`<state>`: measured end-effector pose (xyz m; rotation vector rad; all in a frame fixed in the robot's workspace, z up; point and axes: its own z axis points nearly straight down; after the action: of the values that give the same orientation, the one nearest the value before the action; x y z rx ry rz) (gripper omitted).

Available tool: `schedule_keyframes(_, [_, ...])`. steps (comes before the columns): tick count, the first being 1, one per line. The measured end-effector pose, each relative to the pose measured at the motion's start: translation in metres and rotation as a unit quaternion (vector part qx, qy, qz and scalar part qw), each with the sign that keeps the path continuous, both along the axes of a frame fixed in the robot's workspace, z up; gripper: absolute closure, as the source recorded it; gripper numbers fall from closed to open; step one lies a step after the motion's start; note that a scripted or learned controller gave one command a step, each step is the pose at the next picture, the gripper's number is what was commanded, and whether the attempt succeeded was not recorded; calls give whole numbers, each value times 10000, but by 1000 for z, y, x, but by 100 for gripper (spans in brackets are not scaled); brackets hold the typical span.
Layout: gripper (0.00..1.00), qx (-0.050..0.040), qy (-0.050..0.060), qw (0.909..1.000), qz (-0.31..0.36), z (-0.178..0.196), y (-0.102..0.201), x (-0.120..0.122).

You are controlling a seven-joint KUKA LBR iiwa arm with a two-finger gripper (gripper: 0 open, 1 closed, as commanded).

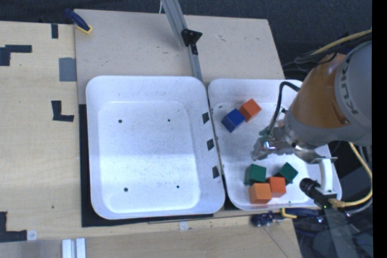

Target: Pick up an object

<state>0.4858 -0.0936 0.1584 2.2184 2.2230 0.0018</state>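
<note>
end effector (265,147) hangs in the right bin (242,89) just above the green block (256,174), grip state cannot be told; block looks light, rigid and smooth, so take it across two flat opposite faces.

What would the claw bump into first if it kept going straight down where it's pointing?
Probably the green block just below the claw, or the bare bin floor beside it; depth is hard to judge.
</note>
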Motion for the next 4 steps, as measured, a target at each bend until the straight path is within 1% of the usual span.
schedule_keyframes(1, [100,-7,-13,10000,-2,55,-6,9])
schedule_keyframes(2, [100,-3,-11,10000,3,99,0,10])
schedule_keyframes(3, [100,10,10,10000,27,104,55,15])
schedule_keyframes(4, [100,3,27,10000,26,87,111,23])
